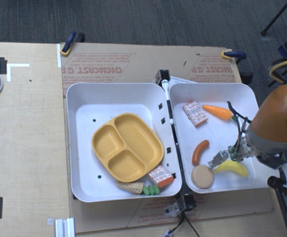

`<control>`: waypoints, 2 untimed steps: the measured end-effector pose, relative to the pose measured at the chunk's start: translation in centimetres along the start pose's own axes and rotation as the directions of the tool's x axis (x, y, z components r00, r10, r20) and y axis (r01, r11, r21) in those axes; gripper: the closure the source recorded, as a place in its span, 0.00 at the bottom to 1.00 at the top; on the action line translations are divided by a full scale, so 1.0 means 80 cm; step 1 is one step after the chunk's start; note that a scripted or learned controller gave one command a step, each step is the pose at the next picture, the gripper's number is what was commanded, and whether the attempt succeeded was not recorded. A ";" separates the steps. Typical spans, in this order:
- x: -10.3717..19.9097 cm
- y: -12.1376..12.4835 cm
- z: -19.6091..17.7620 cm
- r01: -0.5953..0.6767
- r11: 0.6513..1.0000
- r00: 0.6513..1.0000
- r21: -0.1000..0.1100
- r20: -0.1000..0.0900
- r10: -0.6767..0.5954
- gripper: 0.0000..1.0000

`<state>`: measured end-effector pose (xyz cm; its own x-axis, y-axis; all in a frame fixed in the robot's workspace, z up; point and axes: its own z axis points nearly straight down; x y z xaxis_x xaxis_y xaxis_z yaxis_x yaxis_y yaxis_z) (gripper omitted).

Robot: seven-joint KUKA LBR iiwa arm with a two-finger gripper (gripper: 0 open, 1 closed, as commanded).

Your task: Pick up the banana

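The yellow banana (233, 169) lies on the floor of the right bin (183, 132), near its front right corner. My gripper (221, 157) is low over the banana's left end, right at its upper edge, and whether it touches the banana is unclear. The grey arm with its orange band (277, 118) comes in from the right and covers the bin's right wall.
In the right bin are a round tan bun (201, 177) just left of the banana, a red sausage (199, 152), a carrot (218, 111) and a small pink box (195, 113). The left bin holds a yellow divided plate (127, 147) and small food items along its front wall (148, 184).
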<state>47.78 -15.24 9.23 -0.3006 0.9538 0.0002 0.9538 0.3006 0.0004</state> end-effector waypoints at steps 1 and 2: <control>0.009 0.004 0.000 0.404 0.915 0.915 -0.001 0.001 -0.404 0.00; 0.008 0.006 -0.013 0.402 0.916 0.916 -0.003 0.005 -0.402 1.00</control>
<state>48.01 -14.48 10.26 -0.6583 0.7527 -0.0046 0.7527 0.6583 0.0038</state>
